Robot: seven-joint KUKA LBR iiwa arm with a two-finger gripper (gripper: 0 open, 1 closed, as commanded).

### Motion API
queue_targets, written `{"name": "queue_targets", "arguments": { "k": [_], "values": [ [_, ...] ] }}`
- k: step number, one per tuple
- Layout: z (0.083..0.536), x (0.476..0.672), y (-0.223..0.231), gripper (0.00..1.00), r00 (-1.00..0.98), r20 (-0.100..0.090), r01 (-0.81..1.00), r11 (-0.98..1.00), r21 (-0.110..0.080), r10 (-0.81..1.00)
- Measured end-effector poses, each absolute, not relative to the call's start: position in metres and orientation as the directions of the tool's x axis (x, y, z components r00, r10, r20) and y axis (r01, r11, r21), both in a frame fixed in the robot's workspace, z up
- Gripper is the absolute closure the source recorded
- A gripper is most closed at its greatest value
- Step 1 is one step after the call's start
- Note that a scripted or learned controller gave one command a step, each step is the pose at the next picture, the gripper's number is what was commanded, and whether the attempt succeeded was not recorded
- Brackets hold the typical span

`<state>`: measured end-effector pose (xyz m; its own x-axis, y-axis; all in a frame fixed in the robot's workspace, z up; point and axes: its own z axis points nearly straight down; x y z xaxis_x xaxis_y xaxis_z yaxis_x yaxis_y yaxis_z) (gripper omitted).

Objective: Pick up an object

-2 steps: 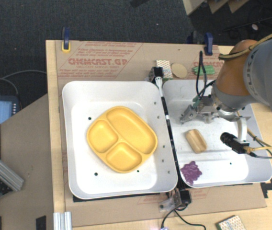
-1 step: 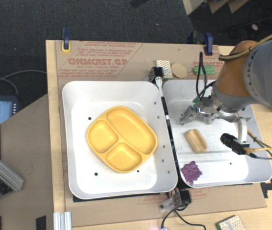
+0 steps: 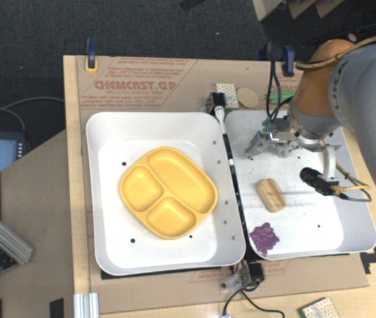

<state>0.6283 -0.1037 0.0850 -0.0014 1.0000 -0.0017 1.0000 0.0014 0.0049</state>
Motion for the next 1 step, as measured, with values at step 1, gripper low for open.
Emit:
{"name": "queue_targets", "arguments": {
  "k": [1],
  "values": [
    [0.0842, 0.5308, -0.1436, 0.0, 0.007, 0.001, 1.0, -0.007, -0.01, 1.0]
  ]
}}
